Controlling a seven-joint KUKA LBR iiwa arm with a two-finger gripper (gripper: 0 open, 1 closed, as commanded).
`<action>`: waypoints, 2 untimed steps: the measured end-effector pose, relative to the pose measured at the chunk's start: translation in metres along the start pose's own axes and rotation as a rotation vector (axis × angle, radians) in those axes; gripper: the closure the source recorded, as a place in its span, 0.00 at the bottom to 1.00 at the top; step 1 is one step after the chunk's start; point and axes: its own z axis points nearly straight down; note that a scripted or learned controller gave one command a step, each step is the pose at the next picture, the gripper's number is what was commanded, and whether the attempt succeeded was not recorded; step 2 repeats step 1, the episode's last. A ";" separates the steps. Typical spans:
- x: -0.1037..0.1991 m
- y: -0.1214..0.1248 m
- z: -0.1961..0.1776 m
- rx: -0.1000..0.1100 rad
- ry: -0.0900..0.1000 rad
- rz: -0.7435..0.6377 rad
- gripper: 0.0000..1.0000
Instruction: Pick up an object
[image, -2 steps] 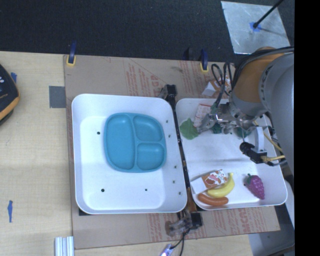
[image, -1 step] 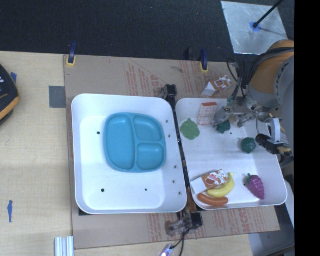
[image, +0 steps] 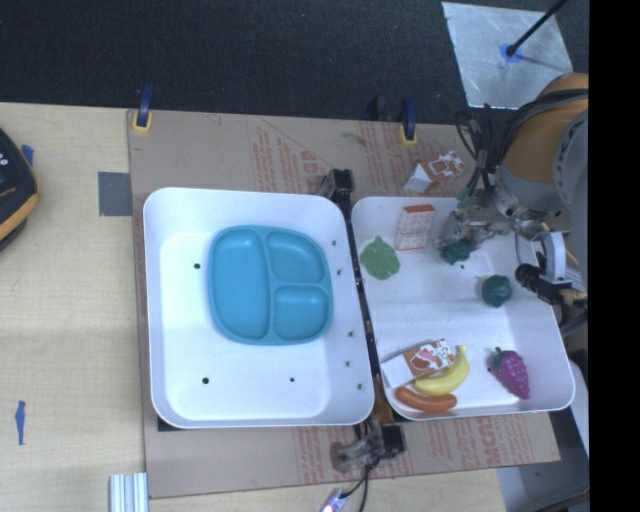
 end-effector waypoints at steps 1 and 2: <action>0.056 0.000 -0.088 -0.003 0.002 0.005 1.00; 0.056 0.000 -0.088 -0.003 0.002 0.005 1.00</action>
